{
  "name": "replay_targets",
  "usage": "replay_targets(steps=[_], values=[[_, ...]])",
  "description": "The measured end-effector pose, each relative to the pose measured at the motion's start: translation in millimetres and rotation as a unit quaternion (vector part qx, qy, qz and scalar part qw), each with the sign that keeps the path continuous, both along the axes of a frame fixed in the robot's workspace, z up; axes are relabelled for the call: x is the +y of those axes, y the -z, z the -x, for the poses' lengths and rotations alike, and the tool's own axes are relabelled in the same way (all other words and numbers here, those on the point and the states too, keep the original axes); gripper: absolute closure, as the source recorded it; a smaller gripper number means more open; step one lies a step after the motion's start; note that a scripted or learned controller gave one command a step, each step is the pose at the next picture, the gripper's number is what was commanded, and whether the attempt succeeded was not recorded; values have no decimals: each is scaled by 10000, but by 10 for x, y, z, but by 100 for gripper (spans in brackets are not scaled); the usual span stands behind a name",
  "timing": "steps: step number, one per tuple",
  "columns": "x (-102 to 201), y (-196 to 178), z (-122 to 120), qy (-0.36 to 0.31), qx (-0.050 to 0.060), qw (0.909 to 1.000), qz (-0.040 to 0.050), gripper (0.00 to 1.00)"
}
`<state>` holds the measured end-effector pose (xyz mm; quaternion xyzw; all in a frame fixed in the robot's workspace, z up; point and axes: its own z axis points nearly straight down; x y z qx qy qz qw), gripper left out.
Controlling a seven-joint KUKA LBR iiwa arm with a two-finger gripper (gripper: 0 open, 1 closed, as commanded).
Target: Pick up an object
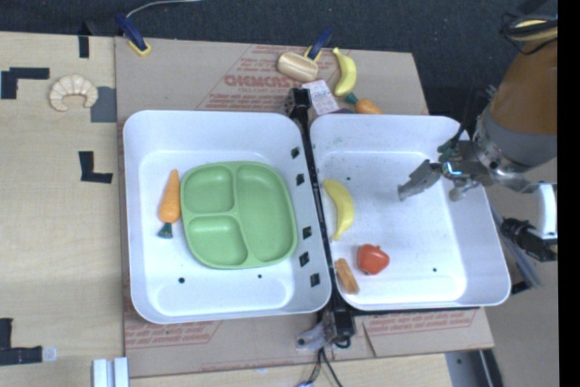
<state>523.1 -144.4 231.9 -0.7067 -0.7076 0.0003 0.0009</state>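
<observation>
Orange carrot (169, 197) lies beside the green plate (240, 214) in the left bin (145, 285). In the right bin (471, 290), banana (341, 206) and tomato (372, 259) hug the left wall, risking a bump. The jaws (433, 178) hang apart and empty, to their right.

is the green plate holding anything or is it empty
Empty. The green plate lies flat in the left bin with all three compartments bare; the carrot lies beside its left edge.
</observation>
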Motion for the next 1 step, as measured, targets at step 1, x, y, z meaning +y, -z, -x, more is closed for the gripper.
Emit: replay_targets(steps=[1], values=[[472, 510, 399, 0, 7, 10000, -3, 0]])
